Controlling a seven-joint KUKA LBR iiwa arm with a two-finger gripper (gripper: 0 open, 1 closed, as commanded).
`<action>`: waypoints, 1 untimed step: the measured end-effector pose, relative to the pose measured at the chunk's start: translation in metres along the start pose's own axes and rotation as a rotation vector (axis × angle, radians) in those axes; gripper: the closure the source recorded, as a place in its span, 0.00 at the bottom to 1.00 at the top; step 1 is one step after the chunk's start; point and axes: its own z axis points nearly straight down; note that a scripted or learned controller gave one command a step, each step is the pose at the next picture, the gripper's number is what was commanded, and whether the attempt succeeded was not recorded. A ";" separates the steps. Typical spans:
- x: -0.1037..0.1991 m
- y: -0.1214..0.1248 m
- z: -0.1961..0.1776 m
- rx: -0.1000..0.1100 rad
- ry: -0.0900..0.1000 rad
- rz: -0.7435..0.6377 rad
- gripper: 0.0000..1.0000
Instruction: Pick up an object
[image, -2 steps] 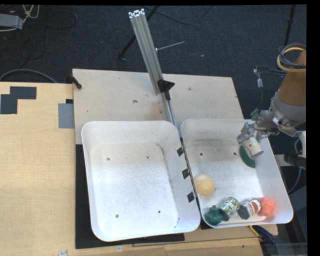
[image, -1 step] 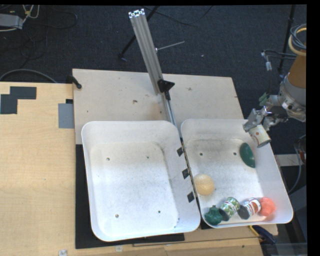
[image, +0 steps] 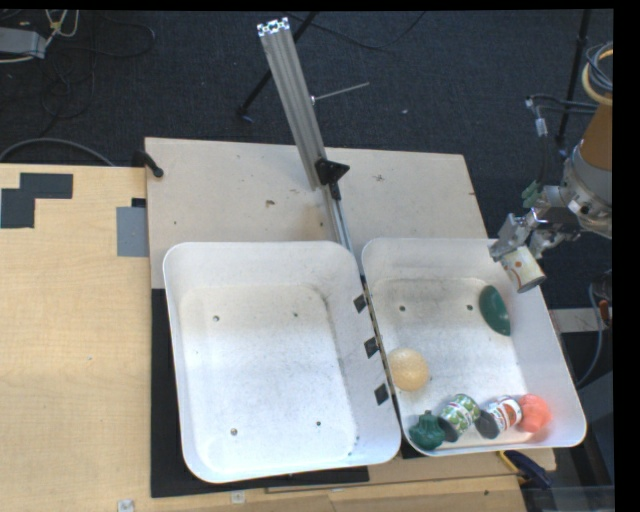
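Note:
The right bin (image: 440, 270) holds several small objects. A dark green oval piece (image: 494, 308) lies against its right wall. A tan ball (image: 408, 369) rests near the divider. Along the front edge sit a dark green figure (image: 429, 430), a green-and-white can (image: 460, 412), a red, white and black bottle (image: 498, 416) and an orange-pink ball (image: 535, 412). My gripper (image: 520, 252) hangs over the bin's upper right rim, up and to the right of the green oval piece and apart from it.
The left bin (image: 260, 360) lies beside the right one, with black clips (image: 368, 345) along the shared edge. A slanted aluminium post (image: 300, 110) rises behind the bins. A wooden table (image: 70, 330) stands at the left.

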 end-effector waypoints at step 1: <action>0.051 -0.012 0.016 0.005 0.003 0.001 1.00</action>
